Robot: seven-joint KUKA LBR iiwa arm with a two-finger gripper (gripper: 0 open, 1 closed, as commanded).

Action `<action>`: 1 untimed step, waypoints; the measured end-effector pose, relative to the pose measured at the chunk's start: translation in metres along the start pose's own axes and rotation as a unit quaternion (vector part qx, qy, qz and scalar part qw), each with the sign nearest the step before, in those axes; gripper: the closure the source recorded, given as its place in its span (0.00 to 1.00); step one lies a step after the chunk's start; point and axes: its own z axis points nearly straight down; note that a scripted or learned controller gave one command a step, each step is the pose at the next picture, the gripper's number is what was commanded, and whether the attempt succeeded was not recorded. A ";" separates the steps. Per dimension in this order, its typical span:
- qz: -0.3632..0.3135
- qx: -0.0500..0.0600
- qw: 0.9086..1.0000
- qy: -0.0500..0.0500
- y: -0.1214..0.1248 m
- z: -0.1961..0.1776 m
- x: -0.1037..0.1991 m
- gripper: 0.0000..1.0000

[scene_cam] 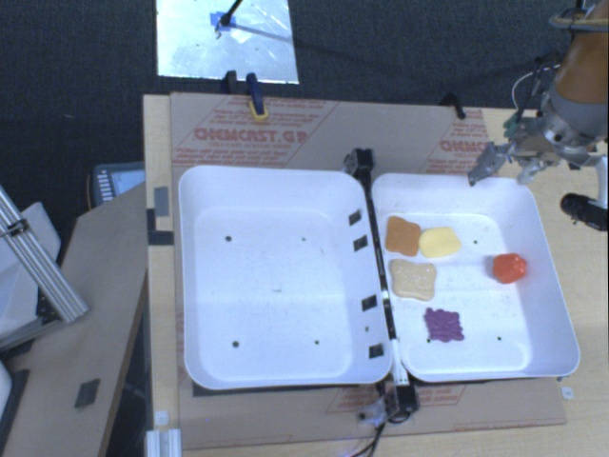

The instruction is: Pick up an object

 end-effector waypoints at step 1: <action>-0.003 0.001 1.000 0.001 0.005 0.031 0.060 0.00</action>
